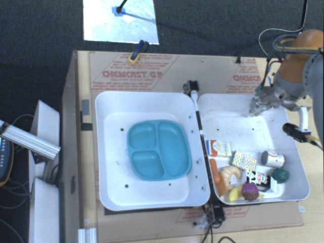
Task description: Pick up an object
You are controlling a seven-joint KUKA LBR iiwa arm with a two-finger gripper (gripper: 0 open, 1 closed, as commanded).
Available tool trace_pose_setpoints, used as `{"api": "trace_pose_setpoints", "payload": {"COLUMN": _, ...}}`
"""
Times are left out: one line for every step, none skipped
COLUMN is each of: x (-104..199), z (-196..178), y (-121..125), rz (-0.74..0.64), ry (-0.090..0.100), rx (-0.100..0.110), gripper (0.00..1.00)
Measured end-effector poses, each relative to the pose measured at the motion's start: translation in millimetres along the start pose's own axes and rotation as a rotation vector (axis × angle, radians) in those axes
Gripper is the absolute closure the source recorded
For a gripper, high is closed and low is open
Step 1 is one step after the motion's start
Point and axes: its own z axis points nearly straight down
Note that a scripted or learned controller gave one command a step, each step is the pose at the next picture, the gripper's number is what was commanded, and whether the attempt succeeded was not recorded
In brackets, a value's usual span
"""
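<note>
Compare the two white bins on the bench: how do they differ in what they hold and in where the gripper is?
The left bin holds one thing, a blue divided plate lying flat near its middle; the right bin holds a heap of small items crowded into its near corner. The gripper is over the right bin's far end, away from the left bin. Both are shallow, white and alike in shape.

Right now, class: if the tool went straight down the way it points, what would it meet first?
Most likely the bare white floor of the right bin. The tool hangs over its far part, away from the toys heaped at the near edge, though depth is uncertain.
</note>
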Motion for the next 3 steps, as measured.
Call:
{"api": "trace_pose_setpoints", "payload": {"x": -0.2, "z": -11.7, "y": 1.3, "rz": -0.003, "ry": -0.002, "rx": -0.004, "gripper": 1.0}}
{"api": "trace_pose_setpoints", "payload": {"x": -0.4, "z": -23.3, "y": 2.6, "rz": -0.006, "ry": -0.004, "rx": -0.008, "gripper": 1.0}}
{"api": "trace_pose_setpoints", "payload": {"x": -0.8, "z": -35.0, "y": 3.8, "rz": -0.009, "ry": -0.006, "rx": -0.012, "gripper": 1.0}}
